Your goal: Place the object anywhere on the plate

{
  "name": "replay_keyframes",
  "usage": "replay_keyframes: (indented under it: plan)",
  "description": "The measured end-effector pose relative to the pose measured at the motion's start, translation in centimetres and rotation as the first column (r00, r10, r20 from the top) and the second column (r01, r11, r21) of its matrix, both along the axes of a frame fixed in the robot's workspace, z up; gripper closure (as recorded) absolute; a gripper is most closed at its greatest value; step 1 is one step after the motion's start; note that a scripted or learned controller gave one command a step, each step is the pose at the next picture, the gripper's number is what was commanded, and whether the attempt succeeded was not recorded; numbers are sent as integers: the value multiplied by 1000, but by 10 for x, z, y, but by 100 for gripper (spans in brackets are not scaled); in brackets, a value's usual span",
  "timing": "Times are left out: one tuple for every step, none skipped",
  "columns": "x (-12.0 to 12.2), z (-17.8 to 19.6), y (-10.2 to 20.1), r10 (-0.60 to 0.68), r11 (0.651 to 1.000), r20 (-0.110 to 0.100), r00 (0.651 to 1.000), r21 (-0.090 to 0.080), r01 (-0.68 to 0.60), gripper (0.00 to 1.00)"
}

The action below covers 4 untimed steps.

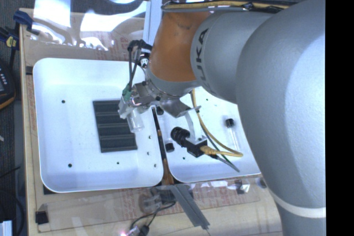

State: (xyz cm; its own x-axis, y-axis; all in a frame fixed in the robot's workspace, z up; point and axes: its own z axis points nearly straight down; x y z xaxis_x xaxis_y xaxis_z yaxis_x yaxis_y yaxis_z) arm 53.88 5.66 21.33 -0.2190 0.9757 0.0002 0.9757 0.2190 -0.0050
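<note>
Roughly at the middle of the frame, the pincer [133, 114] hangs over the right edge of the plate [116, 127], close to where the 2 bins meet. It shows as a pale, partly see-through cluster with a small green spot on its upper left side. I cannot tell whether it is apart or together, nor whether anything sits in it.

The plate is a dark grey ribbed rectangle, lying flat in the right half of the left bin [50, 119], with its long side running up and down the frame. 3 small dark dots mark the bin's white floor around it.

Just right of the pincer, a black fitting [185, 141] with yellow cables [221, 147] looping from it sits over the left part of the right bin [221, 173].

Further right in that bin lies a small clear, tube-like object [230, 129] with a dark upper end. It rests on the white floor, well apart from the plate and from the pincer.

Above the pincer rises the orange band [174, 47] of the arm [265, 80]. The arm's grey body covers most of the right side of the frame and hides much of the right bin.

Both bins rest on a wooden tabletop [83, 207]. A sheet of clear plastic [66, 8] catches bright glare at the upper left. A grey metal bracket [188, 206] lies at the lower middle, below the seam between the bins.
</note>
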Motion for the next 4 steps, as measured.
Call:
replay_keyframes:
  plan:
    - [-63,63,64,135,991,3,991,1,-135,100]
    - [-65,-107,117,-26,1000,-4,1000,-2,26,100]
    - [-64,-107,116,-28,1000,-3,1000,-2,28,0]
    - [-9,-71,61,-32,999,1,999,0,32,0]
